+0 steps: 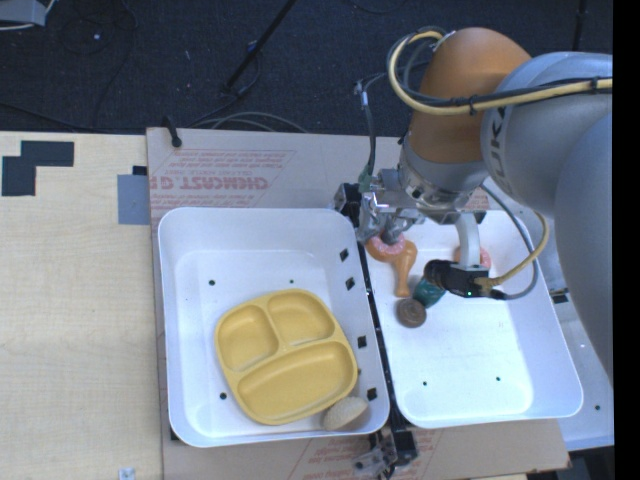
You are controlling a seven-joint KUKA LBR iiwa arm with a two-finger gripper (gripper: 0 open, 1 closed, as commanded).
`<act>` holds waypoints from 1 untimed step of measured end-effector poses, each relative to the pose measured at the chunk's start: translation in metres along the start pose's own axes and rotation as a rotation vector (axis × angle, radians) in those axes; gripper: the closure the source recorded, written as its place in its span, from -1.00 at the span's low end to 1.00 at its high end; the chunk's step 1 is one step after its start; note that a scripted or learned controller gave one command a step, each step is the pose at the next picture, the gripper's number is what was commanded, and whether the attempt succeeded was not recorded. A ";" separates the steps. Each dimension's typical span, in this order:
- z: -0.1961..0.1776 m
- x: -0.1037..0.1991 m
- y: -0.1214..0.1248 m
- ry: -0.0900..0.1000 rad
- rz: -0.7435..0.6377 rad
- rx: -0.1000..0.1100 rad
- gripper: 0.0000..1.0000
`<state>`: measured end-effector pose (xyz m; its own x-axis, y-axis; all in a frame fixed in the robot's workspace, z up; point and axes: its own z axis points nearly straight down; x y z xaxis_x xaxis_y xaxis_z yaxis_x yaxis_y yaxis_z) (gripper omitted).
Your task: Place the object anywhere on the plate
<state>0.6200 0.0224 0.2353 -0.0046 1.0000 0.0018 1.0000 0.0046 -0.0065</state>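
A yellow plate with three compartments lies in the left bin. My gripper hangs low at the back left corner of the right bin, right over a pink-orange object. An orange stick-shaped piece lies just in front of it. The wrist hides the top of the pink-orange object, so I cannot make out whether it is gripped.
Close to the stick lie a teal piece, a brown round piece and a pink piece. A beige oval object rests in the left bin by the plate's front right corner. The arm fills the upper right.
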 end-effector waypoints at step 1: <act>0.012 0.059 0.008 0.000 -0.001 -0.003 1.00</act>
<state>0.6279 0.0810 0.2232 -0.0057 1.0000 0.0014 1.0000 0.0057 -0.0038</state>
